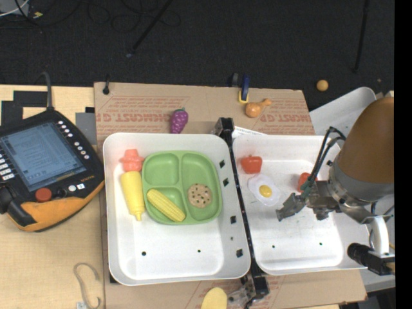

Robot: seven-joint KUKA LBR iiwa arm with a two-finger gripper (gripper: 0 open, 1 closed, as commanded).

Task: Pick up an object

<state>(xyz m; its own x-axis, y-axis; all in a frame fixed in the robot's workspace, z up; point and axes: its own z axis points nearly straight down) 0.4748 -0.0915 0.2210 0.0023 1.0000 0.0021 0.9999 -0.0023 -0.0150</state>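
- I have the tool (291, 207) low inside the right bin (302, 253), reaching in from the right under the arm's orange band, its dark tip just right of the fried egg (264, 190).
- From this slanted view I cannot tell how far the tool is parted, and I see nothing caught in it, so I count it as carrying nothing.
- My likeliest target is that fried egg: flat, glossy white with a round yellow yolk, lying on the bin floor. I judge it awkward to grip because it is so thin.
- A red tomato-like piece (251, 164) sits near the right bin's top-left corner, rounder and easier to pinch. Another small red piece (304, 180) lies partly behind the arm's cable.
- The left bin (167, 259) holds a green divided plate (181, 187) of smooth plastic, its compartments keeping a ridged yellow corn cob (166, 205) and a speckled cookie (200, 196) apart.
- Beside the plate, touching its left rim, lie a yellow bottle (132, 193) and a pink piece (131, 160) above it.
- On the cardboard covering the counter, outside the bins, rest a purple grape bunch (179, 120) and a small orange pear-shaped toy (256, 107), well clear of my reach path.
- A teach pendant (42, 163) lies at the left.
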